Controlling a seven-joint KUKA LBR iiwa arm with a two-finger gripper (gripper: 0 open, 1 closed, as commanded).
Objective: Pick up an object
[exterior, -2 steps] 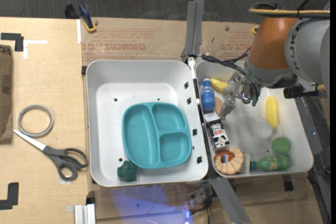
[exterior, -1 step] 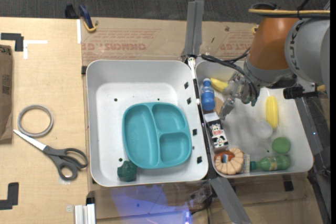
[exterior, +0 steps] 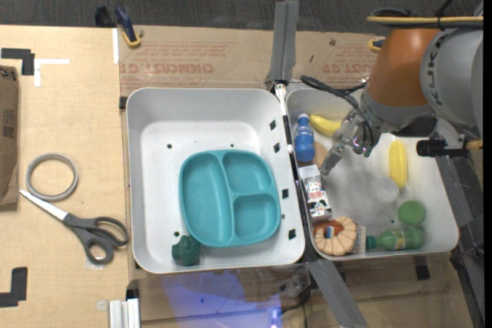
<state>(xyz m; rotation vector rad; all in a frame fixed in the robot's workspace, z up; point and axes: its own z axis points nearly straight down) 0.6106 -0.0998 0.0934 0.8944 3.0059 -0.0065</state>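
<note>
My gripper hangs over the upper middle of the right bin, open, with nothing between its fingers. One finger points down-left toward the blue bottle, which lies along the bin's left wall. A yellow banana sits just above and left of the gripper. To its right lies a second yellow fruit. Along the bin's lower part are a small printed carton, a ridged orange pastry, a green bottle and a green round object.
The left bin holds a teal divided plate and a dark green lump at its lower left corner. Scissors and a tape roll lie on the bench at the left. The grey and orange arm covers the right bin's upper right corner.
</note>
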